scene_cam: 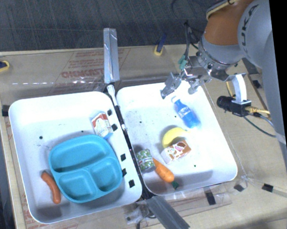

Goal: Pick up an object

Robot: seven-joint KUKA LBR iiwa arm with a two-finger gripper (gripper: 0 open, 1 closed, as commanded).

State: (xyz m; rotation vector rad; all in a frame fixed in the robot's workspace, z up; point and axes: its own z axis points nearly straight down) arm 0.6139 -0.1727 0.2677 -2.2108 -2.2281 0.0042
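Carrot [164,172]: right bin, near the front wall, lying at a slant, green end toward the front.
Can [144,159]: small, green-labelled, just left of the carrot, by the divider between the bins.
Sausage [51,187]: left bin, front left, just beside the tray.
Tray [86,168]: blue, three compartments, in the front half of the left bin.
Packet [177,150]: red and white, middle of the right bin, touching the banana.
Banana [172,134]: yellow, just behind the packet.
Carton [101,125]: small, red and white, left bin, behind the tray, near the divider.
Bottle [186,113]: blue with a white cap, right bin, back half, lying flat, cap toward the fingers.
Fingers [182,85]: spread apart, nothing between them, above the back of the right bin, just behind the bottle's cap.
Right bin [216,149]: white, shallow.
Left bin [26,151]: white, shallow, alongside it.
Desk [45,71]: carries both bins.
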